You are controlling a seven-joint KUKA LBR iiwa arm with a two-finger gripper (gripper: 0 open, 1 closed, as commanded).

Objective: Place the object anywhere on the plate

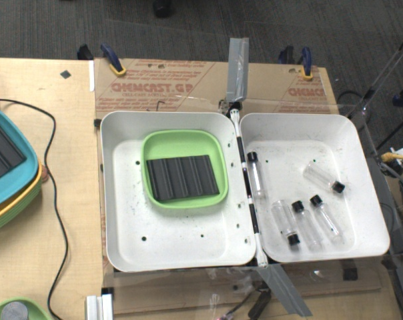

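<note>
At far left on the table (41, 259), a teal tray (8, 159) sits stacked on a yellow one, with a black cable (55, 199) trailing past toward the front edge. Next comes the left bin (121, 239), which carries the green plate (185, 172); a dark ribbed pad (185, 177) lies flat across the middle of the plate, and nothing else rests on it.

Across the divider, the right bin (361, 179) holds the candidates for the move — several clear vials with black caps. One vial (253, 175) lies lengthwise just beside the divider, cap toward the back. A pair (286, 224) lies near the front of the bin, another vial (323, 217) just to their right, and one more (325, 180) lies slanted farther back, its cap pointing right.

No vial is on the plate, so by this view the task looks not yet begun: picking one up, carrying it across the divider and setting it down all appear to remain. The arm is out of frame, so the state of the jaws cannot be told — nor whether they hold anything.

Behind both bins, a cardboard sheet (168, 85) is clamped to the table.
</note>
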